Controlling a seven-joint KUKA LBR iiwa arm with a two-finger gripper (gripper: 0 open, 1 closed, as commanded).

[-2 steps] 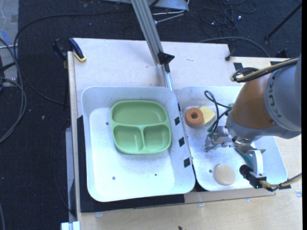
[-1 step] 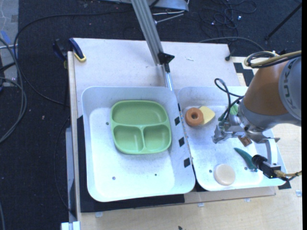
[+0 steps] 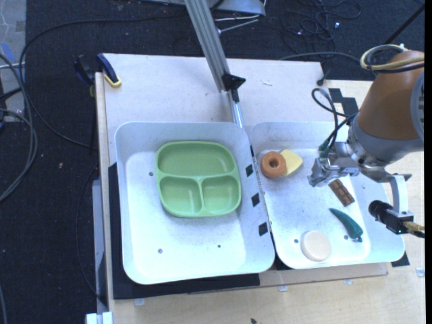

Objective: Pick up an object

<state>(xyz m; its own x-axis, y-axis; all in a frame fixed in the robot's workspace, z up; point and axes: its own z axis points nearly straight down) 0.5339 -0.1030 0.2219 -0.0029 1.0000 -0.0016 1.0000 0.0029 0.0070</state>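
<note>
The approach step is under way: the arm (image 3: 391,106) is reaching in from the right, its wrist pitching downward over the right bin (image 3: 290,137). The claw (image 3: 329,174) is hovering above the bin floor; whether it is spread or pressed together cannot be told, and nothing is showing in its grasp. A brown stick (image 3: 341,192) is lying just below the claw, a likely target. An orange ring (image 3: 273,165) and yellow piece (image 3: 291,160) are sitting to its left, a teal item (image 3: 347,223) and white disc (image 3: 315,245) farther below. Next, the claw probably needs lowering squarely over the stick.
</note>
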